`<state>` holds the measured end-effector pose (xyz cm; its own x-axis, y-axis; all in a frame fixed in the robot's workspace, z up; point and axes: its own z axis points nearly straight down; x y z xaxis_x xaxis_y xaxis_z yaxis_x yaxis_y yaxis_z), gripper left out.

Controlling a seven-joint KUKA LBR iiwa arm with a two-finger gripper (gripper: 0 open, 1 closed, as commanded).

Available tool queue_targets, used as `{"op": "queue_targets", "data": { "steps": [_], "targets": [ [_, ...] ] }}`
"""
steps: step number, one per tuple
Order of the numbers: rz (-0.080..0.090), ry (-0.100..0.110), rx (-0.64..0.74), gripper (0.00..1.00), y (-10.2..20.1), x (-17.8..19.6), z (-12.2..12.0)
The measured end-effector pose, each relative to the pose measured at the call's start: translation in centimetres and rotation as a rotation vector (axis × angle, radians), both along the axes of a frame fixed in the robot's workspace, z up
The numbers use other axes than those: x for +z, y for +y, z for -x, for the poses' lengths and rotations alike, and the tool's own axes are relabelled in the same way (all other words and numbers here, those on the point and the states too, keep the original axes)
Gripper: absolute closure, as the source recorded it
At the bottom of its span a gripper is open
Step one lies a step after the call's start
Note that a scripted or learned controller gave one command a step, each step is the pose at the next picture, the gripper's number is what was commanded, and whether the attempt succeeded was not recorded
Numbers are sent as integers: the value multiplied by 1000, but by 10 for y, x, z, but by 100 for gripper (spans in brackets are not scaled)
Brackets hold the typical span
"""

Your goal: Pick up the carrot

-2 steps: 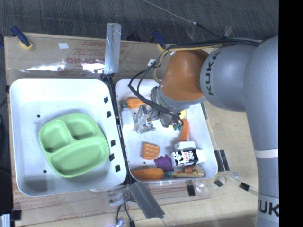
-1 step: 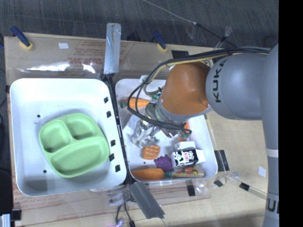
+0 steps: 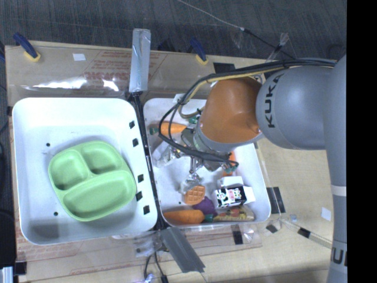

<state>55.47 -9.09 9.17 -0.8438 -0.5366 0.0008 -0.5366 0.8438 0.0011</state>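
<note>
I am seeing the gripper (image 3: 196, 171) hanging over the middle of the right bin (image 3: 259, 175); I cannot tell its state. The carrot (image 3: 184, 216), smooth and tapered, is lying along the bin's near wall, crowded by a waffle (image 3: 195, 194), purple piece (image 3: 205, 206) and cow-patterned carton (image 3: 231, 196). A glossy green divided plate (image 3: 91, 178) is sitting in the left bin (image 3: 29, 117).

green divided plate (image 3: 91, 178) in left bin (image 3: 23, 158), waffle (image 3: 195, 193), purple toy (image 3: 205, 206)

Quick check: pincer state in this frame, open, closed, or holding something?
Pincer: cannot be told. It sits low in the right bin, above the waffle toy, mostly hidden under the arm's wrist.
</note>
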Motion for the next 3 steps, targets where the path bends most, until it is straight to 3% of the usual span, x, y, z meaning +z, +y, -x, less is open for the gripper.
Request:
{"op": "queue_targets", "data": {
  "steps": [1, 2, 3],
  "targets": [
    [1, -5, 10, 0, -6, 2, -103],
    [0, -9, 11, 100, -4, 14, -105],
    [0, -6, -41, 100, -7, 6, -104]
  ]
}}
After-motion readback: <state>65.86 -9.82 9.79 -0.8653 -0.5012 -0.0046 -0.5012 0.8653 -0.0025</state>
